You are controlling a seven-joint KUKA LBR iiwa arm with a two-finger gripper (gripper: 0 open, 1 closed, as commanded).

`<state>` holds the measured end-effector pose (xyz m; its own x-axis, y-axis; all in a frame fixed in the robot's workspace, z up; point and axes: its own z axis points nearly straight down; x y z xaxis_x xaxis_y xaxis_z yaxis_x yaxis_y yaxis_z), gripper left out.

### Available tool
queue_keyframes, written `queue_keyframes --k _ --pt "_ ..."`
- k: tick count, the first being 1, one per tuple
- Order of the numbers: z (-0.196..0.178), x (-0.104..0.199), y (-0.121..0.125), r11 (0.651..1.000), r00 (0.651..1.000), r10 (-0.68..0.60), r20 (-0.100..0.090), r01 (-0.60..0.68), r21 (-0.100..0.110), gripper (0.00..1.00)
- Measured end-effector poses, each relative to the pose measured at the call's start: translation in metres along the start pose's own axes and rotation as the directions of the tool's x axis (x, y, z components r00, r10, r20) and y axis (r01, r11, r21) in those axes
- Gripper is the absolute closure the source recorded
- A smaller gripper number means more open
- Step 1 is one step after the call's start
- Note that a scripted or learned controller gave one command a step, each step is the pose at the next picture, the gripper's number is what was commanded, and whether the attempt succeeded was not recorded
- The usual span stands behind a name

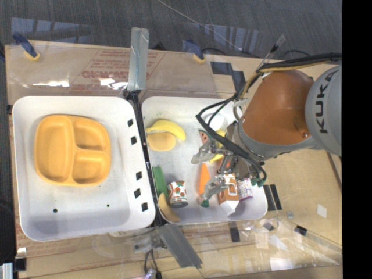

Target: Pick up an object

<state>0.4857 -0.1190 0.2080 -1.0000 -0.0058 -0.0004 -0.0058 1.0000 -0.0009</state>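
Note:
My gripper (pixel 208 170) hangs low over the middle of the right bin (pixel 174 110), and its two metal fingers stand apart, so it is open. An orange carrot (pixel 202 179) lies just to the left of the fingers, with nothing visibly clamped between them. To the right of the fingers lie an orange and white carton (pixel 231 192) and a small white packet (pixel 246 189). A yellow banana (pixel 168 127) and a tan bread-like piece (pixel 160 142) rest at the bin's upper left. A small printed can (pixel 177 193) stands near the front wall.
The left bin (pixel 29 214) holds a yellow divided tray (pixel 72 150). A green strip (pixel 158 179) and a yellow-brown slice (pixel 165 211) lie by the right bin's left wall. Black cables (pixel 212 112) loop from the wrist over the bin's back.

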Motion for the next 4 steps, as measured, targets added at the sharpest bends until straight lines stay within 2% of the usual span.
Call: queue_keyframes --k 1,2,3,4 --pt "0.088 0.009 0.002 0.998 0.998 -0.068 -0.006 0.068 -0.003 0.00" --pt "0.117 -0.031 -0.034 0.995 0.995 -0.105 -0.001 0.105 -0.001 0.00" --pt "0.106 -0.034 -0.032 0.993 0.993 -0.114 0.003 0.114 -0.001 1.00" --pt "0.098 -0.048 -0.009 0.775 0.775 -0.632 0.002 0.632 -0.001 1.00"
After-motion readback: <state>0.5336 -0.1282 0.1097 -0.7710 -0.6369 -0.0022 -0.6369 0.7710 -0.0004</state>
